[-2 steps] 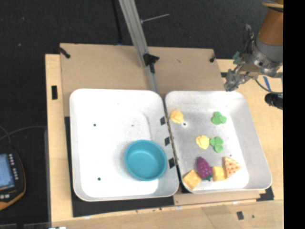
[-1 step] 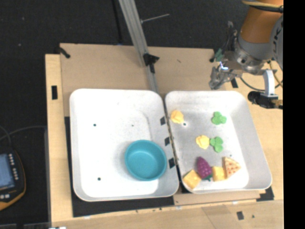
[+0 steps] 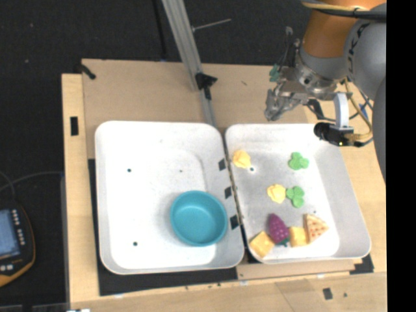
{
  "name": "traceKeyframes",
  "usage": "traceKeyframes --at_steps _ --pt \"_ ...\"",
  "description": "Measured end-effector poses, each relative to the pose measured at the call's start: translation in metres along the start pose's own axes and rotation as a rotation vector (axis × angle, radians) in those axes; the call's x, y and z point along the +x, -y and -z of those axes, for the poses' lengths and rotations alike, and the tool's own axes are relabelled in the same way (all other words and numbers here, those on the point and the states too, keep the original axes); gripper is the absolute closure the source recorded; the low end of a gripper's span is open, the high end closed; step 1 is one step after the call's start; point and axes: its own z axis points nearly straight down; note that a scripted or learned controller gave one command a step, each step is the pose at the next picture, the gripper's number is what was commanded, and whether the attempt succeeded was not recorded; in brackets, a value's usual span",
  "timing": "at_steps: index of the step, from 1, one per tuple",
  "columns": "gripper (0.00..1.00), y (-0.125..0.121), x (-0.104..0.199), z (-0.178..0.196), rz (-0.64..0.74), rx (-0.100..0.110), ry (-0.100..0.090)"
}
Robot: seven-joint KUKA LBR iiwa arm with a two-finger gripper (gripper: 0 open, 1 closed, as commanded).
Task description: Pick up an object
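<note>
In the right bin [image 3: 338, 174] I count two green toys [image 3: 298, 161], two pale yellow shells [image 3: 242, 159], a purple grape bunch [image 3: 277, 228], two yellow blocks [image 3: 262, 244] and a pizza slice [image 3: 315, 227]. One blue bowl [image 3: 198, 218] sits left of it. The gripper [image 3: 278, 106] hangs above its far rim, gripping nothing; I can't tell its opening.

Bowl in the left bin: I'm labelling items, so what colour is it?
The bowl is teal blue, clearest in the camera view.
</note>
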Motion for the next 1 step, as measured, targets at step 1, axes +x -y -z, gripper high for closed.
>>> traceKeyframes --at_steps 1 --pt "1.00 0.0076 0.0425 -0.0116 0.000 -0.002 0.001"
